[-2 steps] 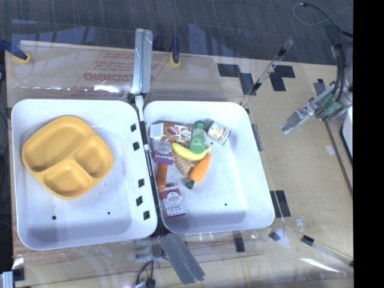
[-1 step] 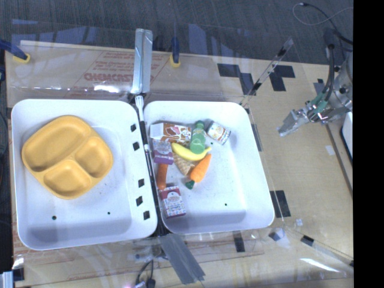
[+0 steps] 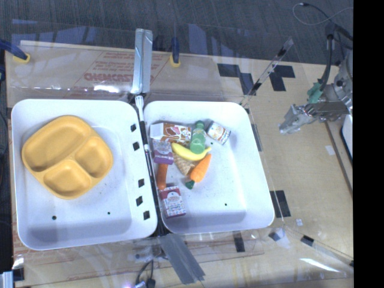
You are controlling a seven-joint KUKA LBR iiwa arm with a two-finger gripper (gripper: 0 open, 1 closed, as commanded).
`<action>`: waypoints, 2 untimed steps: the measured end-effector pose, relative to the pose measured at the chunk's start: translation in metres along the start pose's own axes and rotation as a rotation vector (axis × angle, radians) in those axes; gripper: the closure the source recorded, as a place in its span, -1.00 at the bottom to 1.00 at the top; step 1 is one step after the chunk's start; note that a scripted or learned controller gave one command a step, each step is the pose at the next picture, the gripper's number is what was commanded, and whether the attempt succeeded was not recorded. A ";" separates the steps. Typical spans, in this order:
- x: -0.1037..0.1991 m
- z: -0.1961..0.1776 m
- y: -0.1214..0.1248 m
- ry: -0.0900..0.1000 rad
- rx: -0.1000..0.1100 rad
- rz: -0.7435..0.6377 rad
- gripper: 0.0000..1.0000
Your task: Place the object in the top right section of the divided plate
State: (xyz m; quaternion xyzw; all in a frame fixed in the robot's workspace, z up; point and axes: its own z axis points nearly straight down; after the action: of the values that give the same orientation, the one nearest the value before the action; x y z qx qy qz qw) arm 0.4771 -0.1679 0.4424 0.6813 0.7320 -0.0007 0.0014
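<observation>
While the gripper [image 3: 289, 123] hangs over the bench's right side, outside both bins, nothing sits between its fingers (whether they stand apart or together I cannot tell)

Toys crowd the right bin [image 3: 240, 206] toward its left wall: a banana [image 3: 187, 152] across the middle, a carrot [image 3: 201, 168] just below, a green bottle [image 3: 197, 137] and a can [image 3: 218, 132] near the far edge, a small carton [image 3: 173, 201] toward the near edge; the yellow divided plate [image 3: 67, 155] lies in the left bin [image 3: 90, 224]

Two white bins [image 3: 36, 230] side by side on a tan bench [image 3: 300, 179]
</observation>
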 end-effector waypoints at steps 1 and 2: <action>-0.038 0.134 -0.003 0.003 0.004 -0.156 1.00; -0.042 0.044 -0.003 0.001 -0.001 -0.318 1.00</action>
State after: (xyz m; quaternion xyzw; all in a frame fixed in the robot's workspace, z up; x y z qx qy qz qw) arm 0.4772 -0.2104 0.3989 0.5567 0.8307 -0.0004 0.0012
